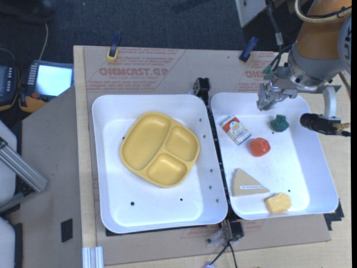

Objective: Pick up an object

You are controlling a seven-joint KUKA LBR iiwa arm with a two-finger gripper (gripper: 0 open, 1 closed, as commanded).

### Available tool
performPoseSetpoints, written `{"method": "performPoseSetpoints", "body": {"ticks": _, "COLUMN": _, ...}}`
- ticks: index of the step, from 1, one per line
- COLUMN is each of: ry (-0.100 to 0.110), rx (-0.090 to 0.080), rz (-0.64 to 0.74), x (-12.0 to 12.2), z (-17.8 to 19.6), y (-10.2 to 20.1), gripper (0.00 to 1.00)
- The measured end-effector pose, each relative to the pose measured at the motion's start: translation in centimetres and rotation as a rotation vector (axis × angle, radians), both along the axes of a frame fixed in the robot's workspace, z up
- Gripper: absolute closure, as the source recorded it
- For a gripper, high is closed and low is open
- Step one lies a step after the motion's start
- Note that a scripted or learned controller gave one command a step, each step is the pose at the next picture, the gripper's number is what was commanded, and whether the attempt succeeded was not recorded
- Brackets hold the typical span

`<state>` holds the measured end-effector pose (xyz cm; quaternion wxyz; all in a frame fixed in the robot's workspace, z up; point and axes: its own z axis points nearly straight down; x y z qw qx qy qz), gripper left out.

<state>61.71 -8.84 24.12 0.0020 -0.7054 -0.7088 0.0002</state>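
Gripper [269,100] hovers near small dark-green object [279,123] — possibly leaf-shaped — apart.

A robotics lab: a grey-and-orange industrial arm [323,32] over two shallow white plastic bins [106,166] clamped to a printed brown cardboard-covered bench [162,66], with loose black cables [223,253].

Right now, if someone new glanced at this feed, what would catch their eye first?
Most likely the big yellow divided plate, sitting alone in the left bin. Next, the grey arm with its orange band reaching in from the right, its gripper hovering over the far end of the right bin. Below it lie small items: a green piece, a red tomato, a small carton, a cheese wedge and a yellow piece.
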Motion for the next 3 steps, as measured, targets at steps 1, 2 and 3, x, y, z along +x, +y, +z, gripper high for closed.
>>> {"method": "performPoseSetpoints", "body": {"ticks": 1, "ry": -0.001, "rx": 0.000, "rz": 0.000, "x": -2.1, "z": 0.3, "y": 4.0, "gripper": 1.00}}
{"method": "performPoseSetpoints", "body": {"ticks": 2, "ry": 0.001, "rx": 0.000, "rz": 0.001, "x": -5.4, "z": -0.5, "y": 9.5, "gripper": 1.00}}
{"method": "performPoseSetpoints", "body": {"ticks": 3, "ry": 0.000, "rx": 0.000, "rz": 0.000, "x": -7.8, "z": -0.2, "y": 13.5, "gripper": 1.00}}
